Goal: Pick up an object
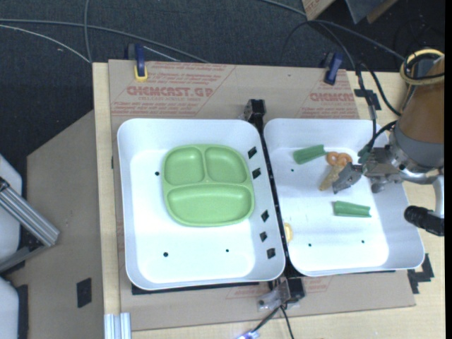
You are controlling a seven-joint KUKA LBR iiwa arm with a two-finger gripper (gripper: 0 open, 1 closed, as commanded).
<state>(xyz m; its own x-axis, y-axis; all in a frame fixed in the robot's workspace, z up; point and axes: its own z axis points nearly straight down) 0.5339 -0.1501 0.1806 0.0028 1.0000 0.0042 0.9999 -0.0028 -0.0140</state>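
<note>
Left bin (141,210): green divided plate (208,186) near centre; right bin (395,249): green piece (308,154) at upper left, orange-tan object (335,168) beside it, second green piece (351,209) lower down; gripper (347,180) low against orange-tan object; jaw state: cannot tell.

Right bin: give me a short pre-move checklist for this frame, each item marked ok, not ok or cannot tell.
1. Targets present in the right bin: two green pieces and an orange-tan item. Ok.
2. Tool positioned over a target: at the orange-tan item's lower end. Ok.
3. Object between the tool's tips: cannot tell.
4. Green pieces apart from the tool: ok.
5. Green divided plate lies in the left bin, away from the arm: ok.
</note>
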